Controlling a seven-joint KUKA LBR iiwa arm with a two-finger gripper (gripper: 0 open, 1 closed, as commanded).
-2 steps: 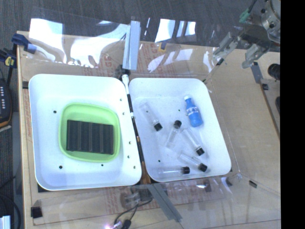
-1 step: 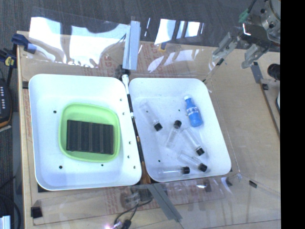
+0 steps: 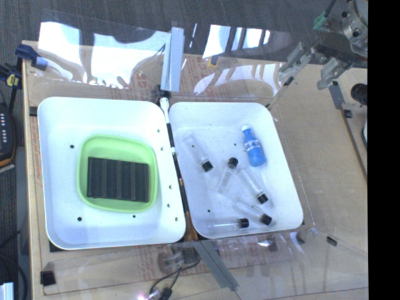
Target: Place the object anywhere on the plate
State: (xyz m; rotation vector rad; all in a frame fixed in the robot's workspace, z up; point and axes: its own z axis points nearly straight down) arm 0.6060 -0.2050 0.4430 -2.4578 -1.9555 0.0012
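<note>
A pale wooden bench point(image 3: 325, 167) sits on dark grey carpet point(image 3: 125, 5) that runs behind it, with bright window-like reflections point(image 3: 94, 49) glaring off a clear sheet along the bench's far edge and black cables point(image 3: 7, 130) beside the bench's left edge.

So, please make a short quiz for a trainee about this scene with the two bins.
1. True or false: the gripper is above the right bin, holding nothing.
2. The green plate lies in which bin?
A. left
B. right
3. What colour is the odd bottle among the clear vials?

Key: 1 false, it is beyond the bin's far corner; 2 A; 3 blue.
</note>
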